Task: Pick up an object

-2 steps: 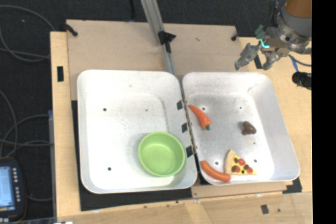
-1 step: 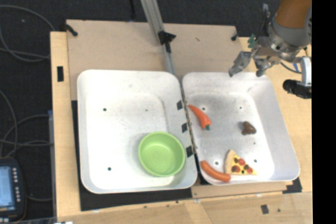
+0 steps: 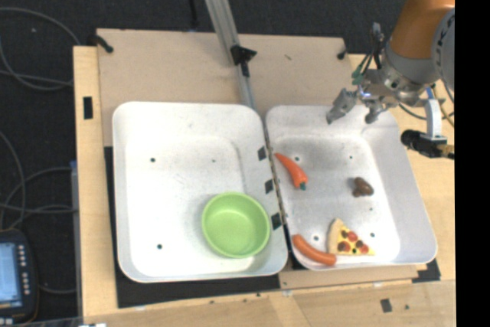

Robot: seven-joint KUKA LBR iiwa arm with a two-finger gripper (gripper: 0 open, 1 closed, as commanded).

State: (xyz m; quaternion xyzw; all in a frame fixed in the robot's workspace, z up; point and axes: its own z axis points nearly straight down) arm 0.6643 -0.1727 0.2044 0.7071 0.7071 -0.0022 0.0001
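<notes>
The pincer [image 3: 355,108] hangs over the far edge of the right bin [image 3: 398,165], its 2 fingers spread apart with nothing between them. It sits below the grey wrist and orange band of the arm [image 3: 417,27], which reaches in from the right.

No object lies directly under it. The nearest candidates are the carrot [image 3: 292,169], lying at a slant close to the divider between the bins, and a small brown lump [image 3: 362,186] near the middle of the right bin. Further toward the near edge lie a pizza slice [image 3: 348,239] and a sausage [image 3: 313,250], almost touching each other at the bin's rim.

The step in hand looks like choosing and approaching a target. The brown lump seems the safest pick: it stands apart from everything else, so the fingers can straddle it freely. For the carrot, the fingers should close across its narrow width, not along its length, and stay clear of the divider wall.

The left bin [image 3: 153,142] holds a green bowl [image 3: 235,223] near its front right corner, well apart from the pincer.
</notes>
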